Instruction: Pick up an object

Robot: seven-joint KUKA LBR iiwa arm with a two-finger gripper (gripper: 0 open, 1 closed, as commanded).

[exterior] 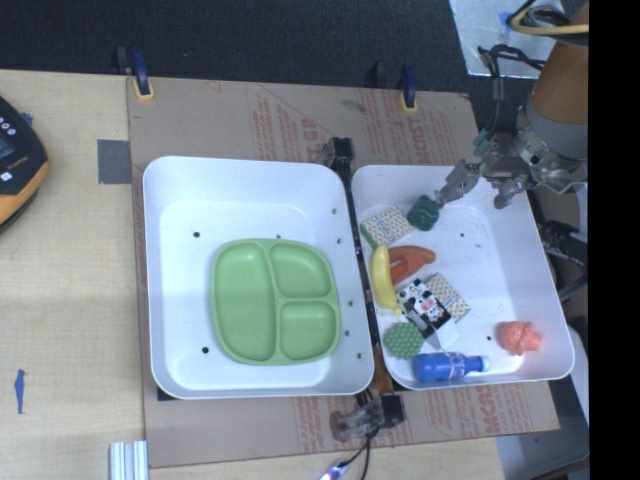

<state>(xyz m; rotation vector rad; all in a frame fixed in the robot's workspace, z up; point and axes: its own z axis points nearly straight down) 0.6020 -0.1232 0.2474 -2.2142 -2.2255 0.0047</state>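
Here, the gripper [482,183] hangs open over the right bin [520,268], one finger touching a dark green toy [424,212]. Below it lie one banana [382,276], one blue bottle [446,367] and one pink toy [519,337]. Far left, one green plate [273,300].

A pale wood-grain counter [70,298] carries a brown cardboard sheet printed with faint red lettering [270,118], held at its far edge by blue-handled clamps [141,76]. Beyond the counter lies dark carpet-like flooring [250,13]. A grey tape patch [113,161] sits on the wood, near a yellow-and-black device [15,168] at the left edge.
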